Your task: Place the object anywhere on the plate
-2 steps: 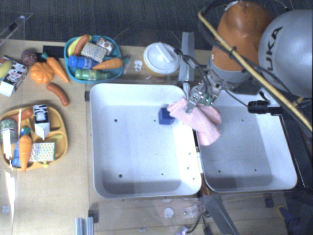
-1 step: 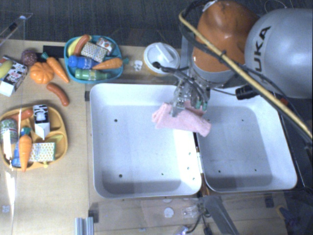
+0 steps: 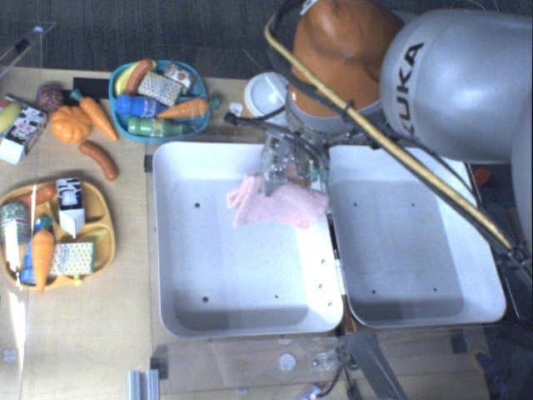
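The only writing that can be read is "KUKA", in black letters on the grey shell of the arm (image 3: 466, 82), up and to the right of the jaws (image 3: 287, 173). Some small boxes on the far left carry printed patterns, but no words can be read on them.

The jaws hang over the far right corner of the left bin (image 3: 208, 307), just above a pink cloth (image 3: 279, 207). The cloth lies crumpled on the bin floor, directly under the jaws and spreading a little to their left and toward the near side. The jaws seem to touch the top edge of the cloth, but it is not possible to tell if they are apart or together, because the metal parts blur into each other.

To the right of the jaws stands the right bin (image 3: 416, 257), touching the left bin along one wall. Just behind the jaws, on the wooden surface (image 3: 133, 265), a white cup (image 3: 265, 96) stands.

Far to the left of the jaws, a blue bowl (image 3: 158, 129) holds toy food: a carrot, a blue bottle, a green piece and a patterned box. Near it, an orange pumpkin (image 3: 69, 123), a loose carrot and a sausage (image 3: 100, 160) lie on the surface. Further left and nearer, a yellow plate (image 3: 104, 223) with compartments holds a carrot, small boxes and a can.
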